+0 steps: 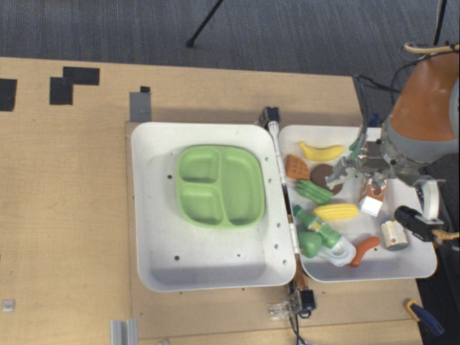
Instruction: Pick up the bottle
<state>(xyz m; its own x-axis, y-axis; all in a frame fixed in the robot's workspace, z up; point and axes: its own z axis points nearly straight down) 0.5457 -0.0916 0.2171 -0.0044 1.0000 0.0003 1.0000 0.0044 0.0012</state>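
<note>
Two white bins sit side by side on the worktop (pixel 65 214). In the left bin (pixel 154 264) lies a green divided plate (pixel 219 185). The right bin (pixel 424 264) is crowded with toy food: a banana (pixel 321 151), a corn cob (pixel 336 211) and a green bottle (pixel 313 241) near its left wall, lying low beside a white cup. The gripper (pixel 372 192) hangs over the bin's middle, above a small white-and-brown piece; whether it grips anything I cannot tell.

Gripper (pixel 371 185) sits low over right bin (pixel 402 270) amid toy food, just above small white-capped bottle (pixel 371 205); green divided plate (pixel 219 185) lies in left bin (pixel 154 264).
</note>
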